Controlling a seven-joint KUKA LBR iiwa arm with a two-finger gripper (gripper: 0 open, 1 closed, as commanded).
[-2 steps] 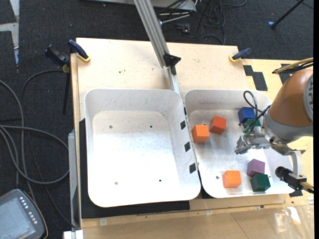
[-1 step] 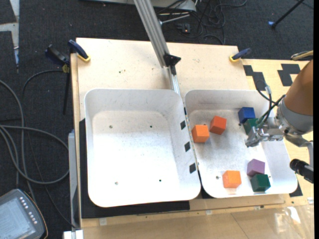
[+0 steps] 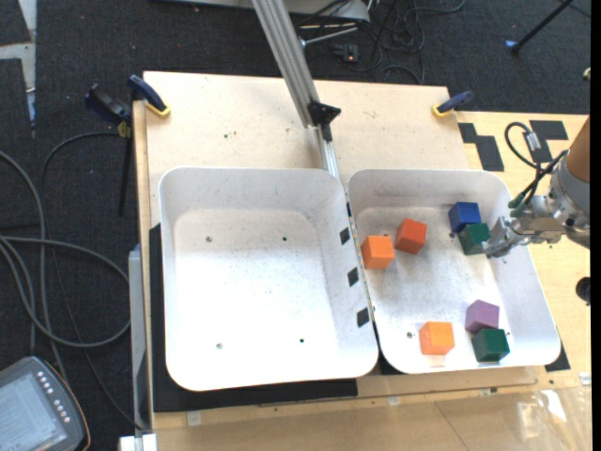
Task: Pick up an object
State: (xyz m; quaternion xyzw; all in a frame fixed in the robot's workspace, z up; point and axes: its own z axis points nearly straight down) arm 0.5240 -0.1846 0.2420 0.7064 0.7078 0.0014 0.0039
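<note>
Pale counter [image 3: 244,111] carries two white bins. At the right bin's [image 3: 394,188] three o'clock edge, the pincer [image 3: 495,241] touches a dark green cube [image 3: 473,238]; grip state cannot be told. Blue cube [image 3: 464,215] sits just beside.

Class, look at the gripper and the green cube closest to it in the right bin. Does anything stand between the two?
Nothing visible does. The gripper sits right beside the green cube, on its right. The blue cube touches the green one from behind, not in the gap.
</note>
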